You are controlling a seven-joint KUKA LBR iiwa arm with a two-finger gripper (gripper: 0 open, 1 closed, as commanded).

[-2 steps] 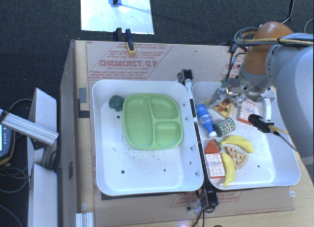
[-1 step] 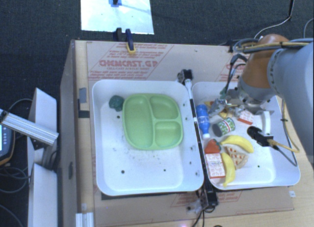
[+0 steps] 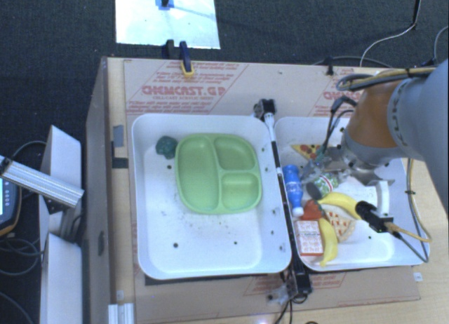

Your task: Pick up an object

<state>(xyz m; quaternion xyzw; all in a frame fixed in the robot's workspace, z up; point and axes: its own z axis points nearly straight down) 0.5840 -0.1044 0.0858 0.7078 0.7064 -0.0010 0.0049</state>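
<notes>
While the left bin [image 3: 151, 245] holds a green divided tray [image 3: 217, 174] lying flat near its middle, a small dark green lump [image 3: 166, 146] sits just beside the tray's upper left corner, touching or nearly touching its rim. Small dark specks dot the bin floor below the tray. Between the bins runs a dark divider strip. Just right of it, in the right bin [image 3: 372, 254], a blue-capped bottle [image 3: 292, 188] lies along the bin's left wall. Below it lies a red and white box [image 3: 309, 237], with a banana [image 3: 335, 223] curving beside it over a slice of toy pizza [image 3: 342, 226]. A second pizza slice [image 3: 306, 151] lies near the upper wall. The arm [image 3: 403, 116] reaches in from the right, its orange band above the wrist, bent down over the middle of the right bin. The gripper [image 3: 324, 174] sits low among the cluttered objects, just right of the bottle and above the banana; how it is set cannot be told, as the wrist hides it.
</notes>
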